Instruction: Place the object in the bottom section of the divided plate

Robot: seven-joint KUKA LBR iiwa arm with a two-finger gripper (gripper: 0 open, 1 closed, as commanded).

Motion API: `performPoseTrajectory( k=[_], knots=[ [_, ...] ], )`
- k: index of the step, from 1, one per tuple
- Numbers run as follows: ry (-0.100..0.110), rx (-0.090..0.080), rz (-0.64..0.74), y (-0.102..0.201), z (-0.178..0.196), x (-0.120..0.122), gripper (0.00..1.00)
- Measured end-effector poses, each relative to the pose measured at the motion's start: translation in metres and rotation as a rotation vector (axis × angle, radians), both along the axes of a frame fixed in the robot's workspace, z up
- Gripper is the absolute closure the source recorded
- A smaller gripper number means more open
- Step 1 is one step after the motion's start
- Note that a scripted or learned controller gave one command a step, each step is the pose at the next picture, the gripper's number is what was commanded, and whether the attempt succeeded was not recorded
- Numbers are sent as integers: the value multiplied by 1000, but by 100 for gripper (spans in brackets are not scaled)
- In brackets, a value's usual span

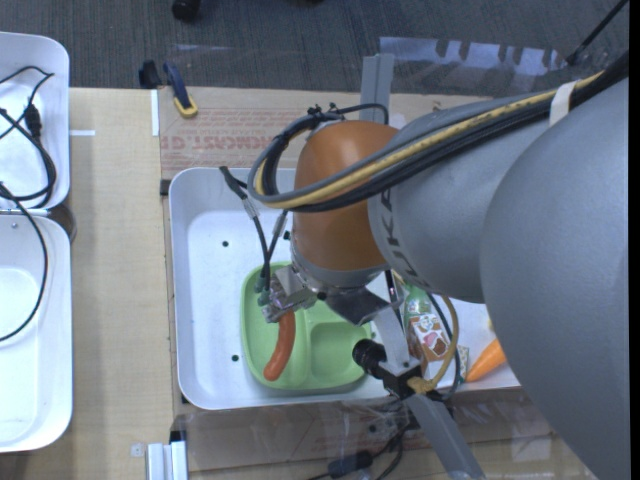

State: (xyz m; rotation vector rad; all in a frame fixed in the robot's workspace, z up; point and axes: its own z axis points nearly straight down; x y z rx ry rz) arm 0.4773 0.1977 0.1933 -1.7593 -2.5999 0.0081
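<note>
Placement step, by the look of it: long orange-red sausage-shaped object (280,350) lies at 7 o'clock in the green divided plastic plate (335,363), its upper end under the hand (277,304); whether the hand grips it I cannot tell. Next: confirm section, release, lift clear

Green plate (322,353) upper part hidden under arm (440,218), fingers (275,306) unclear (state untellable), left bin (40,268) cropped
</note>
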Motion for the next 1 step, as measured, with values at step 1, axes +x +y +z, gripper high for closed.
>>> performPoseTrajectory(
  k=[1],
  knots=[
    [0,0,0,0,0,0,0]
  ],
)
